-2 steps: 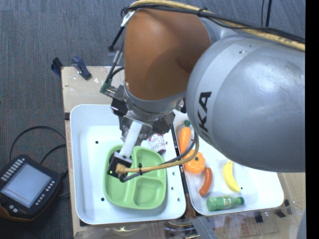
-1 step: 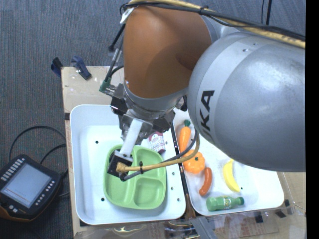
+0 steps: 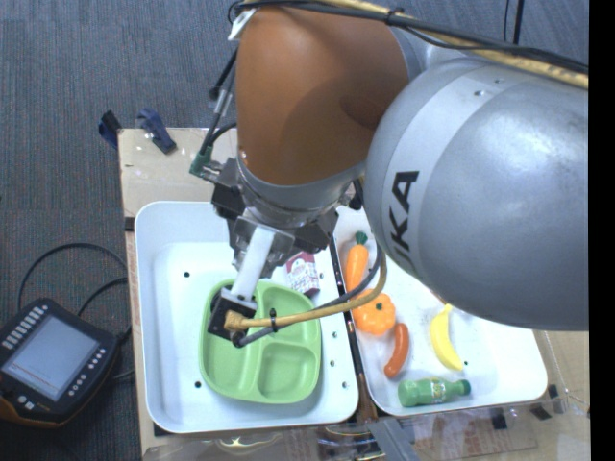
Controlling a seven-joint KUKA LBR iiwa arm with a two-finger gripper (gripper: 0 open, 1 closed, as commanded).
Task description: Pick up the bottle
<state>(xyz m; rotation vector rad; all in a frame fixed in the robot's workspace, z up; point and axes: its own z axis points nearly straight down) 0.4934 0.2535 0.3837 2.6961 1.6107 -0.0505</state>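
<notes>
Dark grey carpeted floor (image 3: 58,65) surrounds a pale bench (image 3: 135,161) carrying two shallow white bins side by side; a teach pendant (image 3: 48,358) lies on the floor at the view's left.

The arm (image 3: 480,190) reaches in from the right, and its orange band and grey link cover much of both bins. The pincer (image 3: 288,246) hangs under the wrist over the left bin (image 3: 159,257), above the back rim of a green divided tray (image 3: 279,368) and just beside a small maroon-and-white labelled container (image 3: 304,275). Its opening cannot be told, since the wrist hides it, and nothing is seen held in it.

The bottle (image 3: 434,390), green with a pale label, lies on its side in the right bin (image 3: 500,363), close to the front wall and well apart from the pincer. Lying flat, it probably offers its round body crosswise to a grasp from above.

Near it are a banana (image 3: 444,339) and a red chilli-like piece (image 3: 396,351); a round orange fruit (image 3: 377,315) and a carrot (image 3: 356,262) sit towards the wall shared by the bins.

Room to move: the bin floor is bare to the bottle's right. The front wall leaves little margin on that side, and the chilli-like piece crowds the cap end. The pincer would first have to cross the shared wall.
</notes>
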